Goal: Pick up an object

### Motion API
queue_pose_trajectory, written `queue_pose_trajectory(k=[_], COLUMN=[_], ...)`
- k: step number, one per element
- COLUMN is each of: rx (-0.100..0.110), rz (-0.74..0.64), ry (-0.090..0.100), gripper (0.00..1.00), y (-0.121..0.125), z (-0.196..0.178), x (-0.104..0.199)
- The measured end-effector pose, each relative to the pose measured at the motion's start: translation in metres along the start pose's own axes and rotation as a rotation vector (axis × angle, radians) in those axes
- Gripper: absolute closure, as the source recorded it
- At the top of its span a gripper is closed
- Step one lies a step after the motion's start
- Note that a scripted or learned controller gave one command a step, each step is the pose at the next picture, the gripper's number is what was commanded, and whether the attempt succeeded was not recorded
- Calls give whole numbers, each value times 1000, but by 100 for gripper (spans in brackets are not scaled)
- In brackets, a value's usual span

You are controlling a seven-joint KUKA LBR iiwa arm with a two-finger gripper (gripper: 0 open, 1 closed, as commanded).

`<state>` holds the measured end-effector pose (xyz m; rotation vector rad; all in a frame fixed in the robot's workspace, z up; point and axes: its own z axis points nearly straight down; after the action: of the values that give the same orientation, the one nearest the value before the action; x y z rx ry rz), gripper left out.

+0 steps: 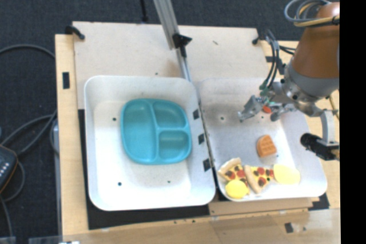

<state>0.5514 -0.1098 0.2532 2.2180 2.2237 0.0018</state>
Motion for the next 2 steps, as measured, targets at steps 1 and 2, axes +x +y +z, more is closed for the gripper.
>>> queue_pose_trajectory(k=[1, 2], rx=[-1, 4], rz=[2, 3], ry=[0, -2], gripper=[0, 0], y=[0, -2], z=[0, 43], x=[0, -5])
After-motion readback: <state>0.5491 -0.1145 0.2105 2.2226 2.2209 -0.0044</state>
